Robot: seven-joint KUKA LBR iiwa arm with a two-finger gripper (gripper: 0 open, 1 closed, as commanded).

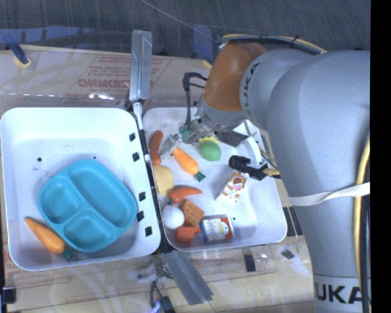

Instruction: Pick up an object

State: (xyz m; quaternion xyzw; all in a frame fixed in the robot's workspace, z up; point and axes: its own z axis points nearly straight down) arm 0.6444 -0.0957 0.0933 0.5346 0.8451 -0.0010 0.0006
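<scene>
My gripper (pixel 188 134) hangs low over the far part of the right bin (pixel 271 207), under the orange wrist band. Right beside it lie a green lime (pixel 210 150) and a small orange carrot (pixel 186 162). A brown sausage (pixel 156 145) lies against the bin's left wall. Nearer the front are a yellowish potato (pixel 163 178), a red-orange pepper (pixel 183 192), a white egg (pixel 173 217), a waffle piece (pixel 193 211), a small can (pixel 216 229) and a little carton (pixel 232 188). I see nothing held by the gripper.
The left bin (pixel 26 135) holds a blue divided plate (pixel 85 204) and a second carrot (pixel 45 235) at its front left corner. A metal clamp (pixel 141 64) stands between the bins at the back. The arm's grey body covers the bench's right side.
</scene>
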